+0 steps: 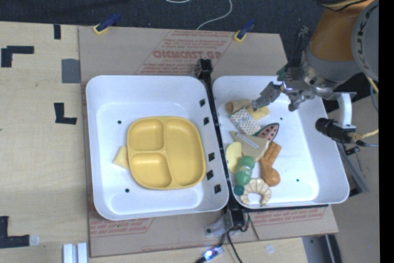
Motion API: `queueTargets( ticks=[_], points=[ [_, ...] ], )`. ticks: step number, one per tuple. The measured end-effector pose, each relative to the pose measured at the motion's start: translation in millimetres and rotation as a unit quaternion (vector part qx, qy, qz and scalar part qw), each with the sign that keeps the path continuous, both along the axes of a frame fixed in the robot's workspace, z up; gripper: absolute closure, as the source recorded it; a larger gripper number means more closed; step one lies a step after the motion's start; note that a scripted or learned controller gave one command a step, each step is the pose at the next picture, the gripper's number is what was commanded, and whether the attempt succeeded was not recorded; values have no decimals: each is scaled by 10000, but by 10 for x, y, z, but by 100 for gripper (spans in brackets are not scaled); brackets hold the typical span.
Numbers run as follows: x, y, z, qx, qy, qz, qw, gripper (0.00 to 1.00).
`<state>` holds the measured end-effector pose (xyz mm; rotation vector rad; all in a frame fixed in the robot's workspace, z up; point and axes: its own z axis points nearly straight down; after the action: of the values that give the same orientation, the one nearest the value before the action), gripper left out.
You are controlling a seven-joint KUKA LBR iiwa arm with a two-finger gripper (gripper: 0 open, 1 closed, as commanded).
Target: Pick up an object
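White bins sit side by side on the counter (37, 151). Left bin (104, 101): a yellow divided plate (166, 153) over a pale yellow piece (119, 157). Right bin (314, 182): toy foods heaped along its left wall, nearest a shrimp (255, 194), then a green bottle (244, 170), a carrot (269, 162), and a watermelon slice (266, 131). Claw (266, 97): above the heap's far end, whether released or clenched cannot be told; nothing is visibly between its fingers.

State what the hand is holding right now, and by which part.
Cannot be told. The hand hangs over the right bin, just above the pile of toy food, but no item is visibly between its tips.
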<state>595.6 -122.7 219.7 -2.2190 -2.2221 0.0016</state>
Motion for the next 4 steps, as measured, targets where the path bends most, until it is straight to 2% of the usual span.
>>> queueTargets(
  ticks=[1,3,4],
  points=[
    [-108,0,-539,-3,15,-2,10000,0],
    [-111,79,-1370,-4,2,3,10000,0],
    [-106,81,-1249,-3,-4,8,10000,100]
  ],
)
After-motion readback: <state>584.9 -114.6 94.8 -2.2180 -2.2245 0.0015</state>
